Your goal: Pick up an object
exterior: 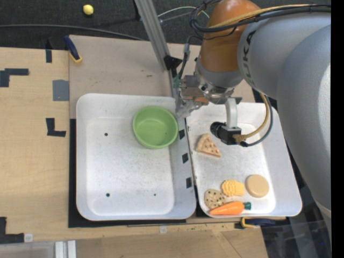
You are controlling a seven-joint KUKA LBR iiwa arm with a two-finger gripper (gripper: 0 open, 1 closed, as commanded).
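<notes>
- The green bowl [155, 126] sits upright in the left bin [102, 171], near that bin's far right corner, its rim close to the divide between the two bins.
- The gripper [185, 104] hangs low at the far end of that divide, just beside the bowl's right rim; whether it touches the bowl cannot be told.
- Nothing can be seen held by the gripper, and its state, open or closed, cannot be told, since the wrist above covers most of it.
- The arm [290, 52] reaches in from the right, its orange band [228, 18] above the wrist and over the far edge of the right bin [285, 192].
- A black fitting [223, 132] with a cable hangs from the wrist over the right bin.
- A wedge-shaped toy slice [208, 145] lies in the right bin, just beside the black fitting and near the divide.
- At the near end of the right bin lie four small toys close together: a speckled cookie [214, 198], a yellow ridged piece [233, 187], a round tan piece [257, 186], and a carrot [230, 208] along the near wall.
- A small yellow ball [88, 9] lies on the dark floor beyond the bench, well apart from the bins.
</notes>
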